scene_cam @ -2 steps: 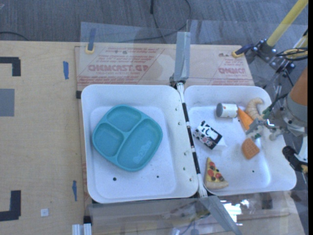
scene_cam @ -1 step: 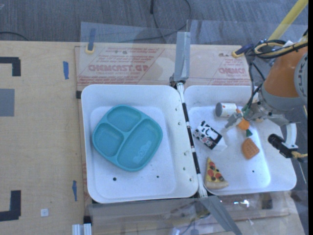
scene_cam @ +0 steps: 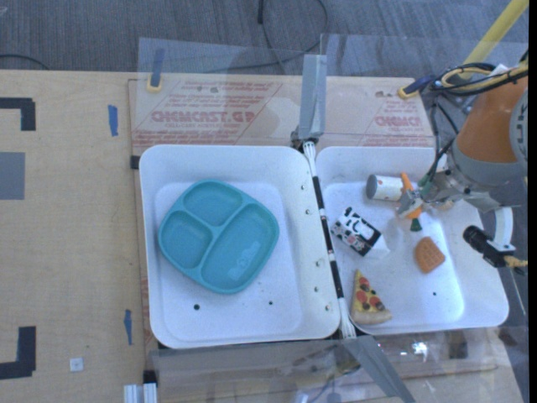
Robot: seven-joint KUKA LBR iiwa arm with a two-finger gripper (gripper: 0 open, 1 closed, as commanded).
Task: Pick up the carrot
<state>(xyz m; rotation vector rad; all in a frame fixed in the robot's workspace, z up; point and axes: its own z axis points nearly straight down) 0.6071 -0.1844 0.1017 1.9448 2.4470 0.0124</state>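
The carrot shows as a thin orange piece (scene_cam: 406,180) beside a white can (scene_cam: 384,187) in the right bin (scene_cam: 478,309), and an orange tip (scene_cam: 415,222) shows just below the gripper. My gripper (scene_cam: 417,201) is low in the bin, directly over the stretch between those two orange bits, and hides it. I cannot tell whether the carrot is in its grasp. The grey arm with its orange band (scene_cam: 491,133) comes in from the right.
The right bin also holds a black-and-white packet (scene_cam: 359,231), a pizza slice (scene_cam: 367,300) and a brown biscuit (scene_cam: 429,255). A teal divided plate (scene_cam: 220,235) lies in the left bin (scene_cam: 168,317). Cables hang near the arm at upper right.
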